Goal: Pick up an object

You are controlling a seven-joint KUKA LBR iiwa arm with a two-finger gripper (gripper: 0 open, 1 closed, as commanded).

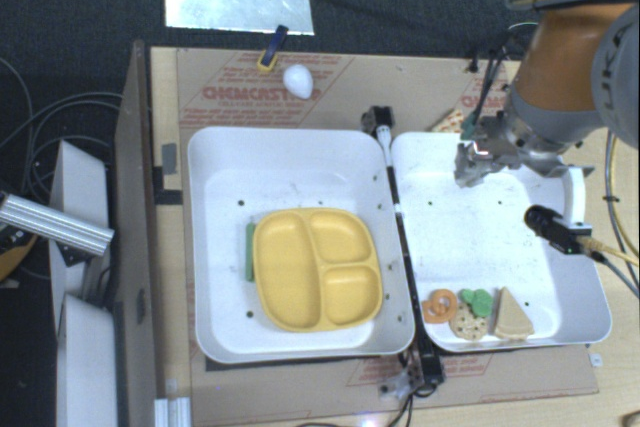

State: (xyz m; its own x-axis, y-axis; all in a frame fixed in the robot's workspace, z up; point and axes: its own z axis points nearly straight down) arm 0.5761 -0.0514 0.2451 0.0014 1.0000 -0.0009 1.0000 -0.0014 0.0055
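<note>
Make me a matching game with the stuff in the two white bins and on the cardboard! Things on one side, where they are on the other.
Things:
1. yellow divided tray
2. toy food pile
3. white egg
4. gripper

Places:
A. on the cardboard behind the bins
B. near corner of the right bin
C. above the far part of the right bin
D. in the left bin

Pairs: 1-D, 2-B, 3-A, 4-C
</note>
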